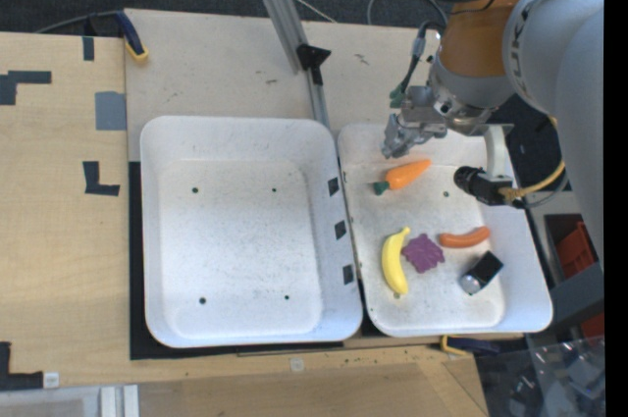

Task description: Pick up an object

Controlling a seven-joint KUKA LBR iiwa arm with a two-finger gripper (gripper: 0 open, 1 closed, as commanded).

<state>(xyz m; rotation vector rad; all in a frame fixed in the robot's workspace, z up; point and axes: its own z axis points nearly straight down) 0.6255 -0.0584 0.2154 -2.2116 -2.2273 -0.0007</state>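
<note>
carrot (pixel 405 175) lies just below gripper (pixel 397 145) in right bin (pixel 520 307)

In the right bin (pixel 520 312), the carrot (pixel 406 175) lies at 12 o'clock, the banana (pixel 394 261) at 7, the grapes (pixel 423 252) just beside it, and the sausage (pixel 463 237) above the box (pixel 481 272) at 4.

A metal rail (pixel 280 8) slants over the bench (pixel 59 209).

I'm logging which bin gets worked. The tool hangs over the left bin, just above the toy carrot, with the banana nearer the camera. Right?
Not quite: the camera view shows the tool over the right bin, not the left. The toy carrot lies just below it, and the banana lies nearer the camera.
</note>
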